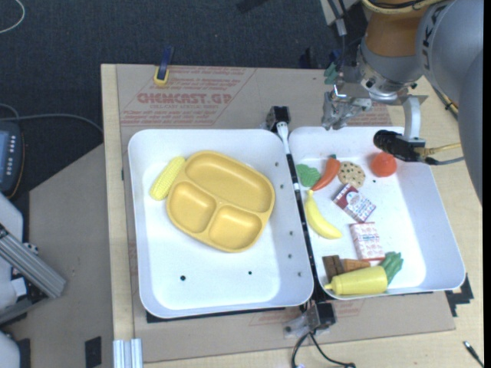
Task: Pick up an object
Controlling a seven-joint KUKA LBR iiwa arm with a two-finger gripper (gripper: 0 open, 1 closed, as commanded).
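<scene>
Nearest the camera, a yellow squash-shaped toy (359, 282) lay at the near rim of the right bin (445, 228), well below the gripper (338, 113) in the camera view. The gripper hung over that bin's far edge, carrying nothing; whether its tips stood apart or together could not be told from this slant.

Closest beneath it lay a toy carrot (327, 172), a green leafy piece (308, 175) and a cookie (351, 174), with a red tomato (383, 164) off to its right. Further down sat a banana (321, 218) and two small printed cartons (354, 204) (367, 241).

These looked like light, stiff plastic play food, probably smooth and apt to slip. The carrot seemed the likeliest pick, pinched across its narrow middle. The tomato stood apart from the rest with bare bin floor around it, whereas the carrot touched the green piece. The rim and the black clamp (278, 117) left of the gripper called for care.

The left bin (146, 228) held a yellow divided tray (220, 200) and a corn cob (167, 178).
</scene>
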